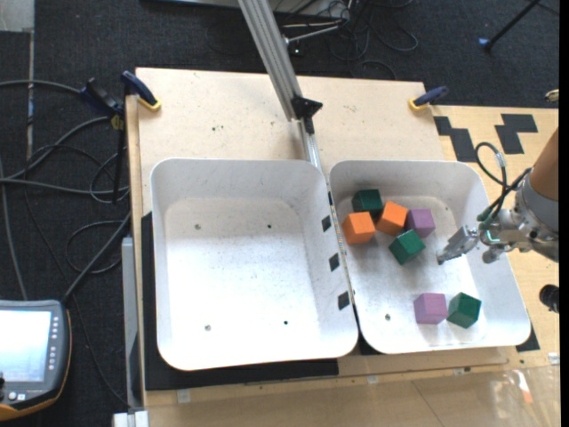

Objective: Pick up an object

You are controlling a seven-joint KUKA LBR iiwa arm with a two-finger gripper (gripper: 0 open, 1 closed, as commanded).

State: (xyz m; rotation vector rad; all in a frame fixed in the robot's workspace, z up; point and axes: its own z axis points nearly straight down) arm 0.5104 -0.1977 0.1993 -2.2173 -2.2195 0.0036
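We see the grey two-finger gripper [455, 247] hovering in the right white plastic bin [498, 278], its fingers apart and holding nothing. Nothing is picked yet (the grasp remains); the nearest small green cube [407, 245] lies just beside it.

Seven small cubes lie in the right bin [462, 178]. Near its back: a dark green cube [365, 201], two orange cubes [359, 227] [391, 218], a purple cube [421, 221] and a green cube [407, 245]. Near the front, a purple cube [430, 308] touches a green cube [464, 310].
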